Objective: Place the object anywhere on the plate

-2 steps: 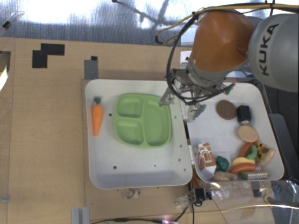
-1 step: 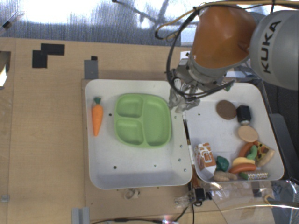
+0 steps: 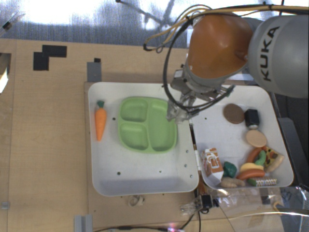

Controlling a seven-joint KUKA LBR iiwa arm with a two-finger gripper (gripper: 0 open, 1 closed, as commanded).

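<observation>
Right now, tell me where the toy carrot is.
The carrot lies in the left bin, near its left wall, just left of the green plate and apart from it, leaf end pointing away from the camera.

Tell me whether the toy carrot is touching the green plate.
Apart. The camera view shows the carrot lying near the left bin's left wall, with a strip of bare white floor between it and the green plate.
</observation>
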